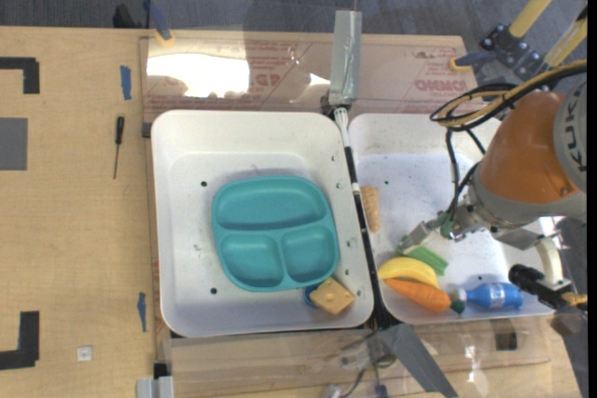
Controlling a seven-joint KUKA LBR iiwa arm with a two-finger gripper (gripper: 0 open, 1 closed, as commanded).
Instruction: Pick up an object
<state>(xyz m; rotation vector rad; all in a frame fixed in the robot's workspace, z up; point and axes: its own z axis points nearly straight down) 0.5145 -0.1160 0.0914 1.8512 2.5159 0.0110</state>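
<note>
My gripper (pixel 431 231) hangs low in the right bin (pixel 410 158), below the arm's orange band (pixel 532 154). Its tip sits just above a green item (pixel 425 256), which is partly hidden under it. A yellow banana (pixel 411 270) lies right in front of the green piece, with an orange carrot (pixel 421 295) beside it. Toward the bin's front right rests a blue bottle (pixel 491 296). A tan bread stick (pixel 371 208) lies along the bin's left wall.
The left bin (pixel 187 154) holds a teal divided plate (pixel 273 233) and a tan cracker-like block (pixel 332 296) at its front right corner. Black cables (pixel 466 121) loop off the arm above the right bin.
</note>
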